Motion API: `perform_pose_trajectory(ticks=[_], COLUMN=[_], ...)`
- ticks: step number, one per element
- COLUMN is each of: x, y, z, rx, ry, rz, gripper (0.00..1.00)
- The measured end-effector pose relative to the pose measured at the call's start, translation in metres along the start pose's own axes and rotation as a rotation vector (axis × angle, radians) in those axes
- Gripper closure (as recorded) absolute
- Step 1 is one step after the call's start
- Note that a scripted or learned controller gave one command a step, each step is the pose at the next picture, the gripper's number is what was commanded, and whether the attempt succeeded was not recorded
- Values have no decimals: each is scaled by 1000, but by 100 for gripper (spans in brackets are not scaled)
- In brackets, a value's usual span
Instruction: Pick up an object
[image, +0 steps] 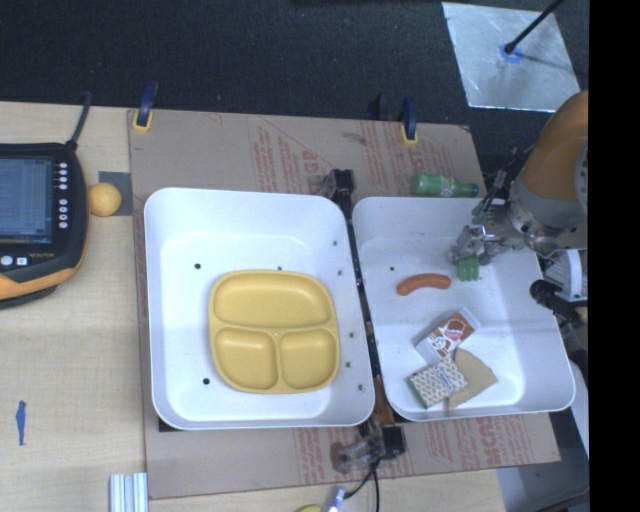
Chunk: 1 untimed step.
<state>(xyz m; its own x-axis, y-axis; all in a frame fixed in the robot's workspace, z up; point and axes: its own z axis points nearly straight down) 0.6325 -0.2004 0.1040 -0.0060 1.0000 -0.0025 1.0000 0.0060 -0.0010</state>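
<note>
Two white bins are shown; in the right bin (540, 330) the gripper (470, 255) is seen at a green block (468, 268). Finger opening and hold cannot be told.

A single camera sits fixed above the desk (70, 400) and looks down at a slant, far enough off to take in both white bins whole. The left bin (170, 300) fills the middle of the frame and the right bin (530, 370) sits toward the right. The dark floor (250, 50) runs across the top edge, and the arm (555, 160) enters at the upper right.
</note>
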Motion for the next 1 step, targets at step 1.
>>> perform_pose_trajectory(ticks=[1], x=[101], y=[20], z=[-68], rx=[0], ry=[4], rz=[1], gripper=[100])
